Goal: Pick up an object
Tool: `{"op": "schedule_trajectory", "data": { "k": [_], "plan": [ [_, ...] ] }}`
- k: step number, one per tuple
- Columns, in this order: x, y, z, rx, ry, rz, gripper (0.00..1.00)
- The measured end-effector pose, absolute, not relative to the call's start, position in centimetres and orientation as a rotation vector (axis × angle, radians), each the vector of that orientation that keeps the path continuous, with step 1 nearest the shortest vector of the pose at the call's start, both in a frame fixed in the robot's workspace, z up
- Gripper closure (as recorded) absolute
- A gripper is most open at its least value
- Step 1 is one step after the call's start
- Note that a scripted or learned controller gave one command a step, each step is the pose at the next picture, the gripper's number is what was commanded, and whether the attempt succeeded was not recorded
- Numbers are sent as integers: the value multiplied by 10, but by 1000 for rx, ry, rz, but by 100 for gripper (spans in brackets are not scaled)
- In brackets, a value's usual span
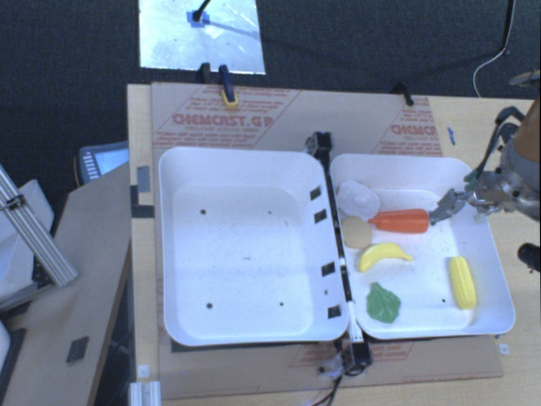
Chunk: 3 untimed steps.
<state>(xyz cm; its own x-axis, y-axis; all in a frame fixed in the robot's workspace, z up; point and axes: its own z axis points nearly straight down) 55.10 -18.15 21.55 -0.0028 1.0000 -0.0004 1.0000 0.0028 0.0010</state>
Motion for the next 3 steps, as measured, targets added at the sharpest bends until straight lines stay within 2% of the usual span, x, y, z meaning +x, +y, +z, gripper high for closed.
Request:
{"op": "schedule_trajectory", "data": {
  "k": [1,2,3],
  "plan": [
    [583,-90,255,2203,2232,8,0],
    [550,-68,417,2201,2220,22,0],
    [551,-70,418,2204,2228,7,100]
  ]
}}
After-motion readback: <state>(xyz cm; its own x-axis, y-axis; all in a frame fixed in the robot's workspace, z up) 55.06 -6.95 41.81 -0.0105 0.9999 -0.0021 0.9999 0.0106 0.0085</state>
